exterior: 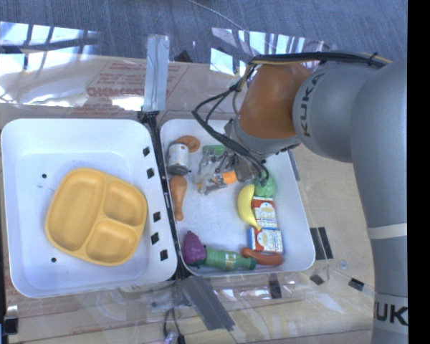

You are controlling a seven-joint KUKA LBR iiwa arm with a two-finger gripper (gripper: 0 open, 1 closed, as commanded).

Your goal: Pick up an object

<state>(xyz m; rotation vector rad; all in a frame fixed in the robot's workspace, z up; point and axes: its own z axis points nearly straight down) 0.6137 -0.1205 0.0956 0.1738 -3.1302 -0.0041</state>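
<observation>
Camera view: we see the gripper point(213, 172) low in the right bin point(295, 213), upper middle, over a small orange piece point(227, 178); we cannot tell its finger state. Around it: banana point(245, 205) and two juice cartons point(266, 226) to the right, drumstick point(178, 195) left, purple grape bunch point(193, 248) and green item point(225, 258) at the near wall. Left bin point(21, 264) holds a yellow divided tray point(94, 216).

floor: grey carpet point(72, 2) | bench: cardboard sheet point(107, 81), taped point(156, 70)
</observation>
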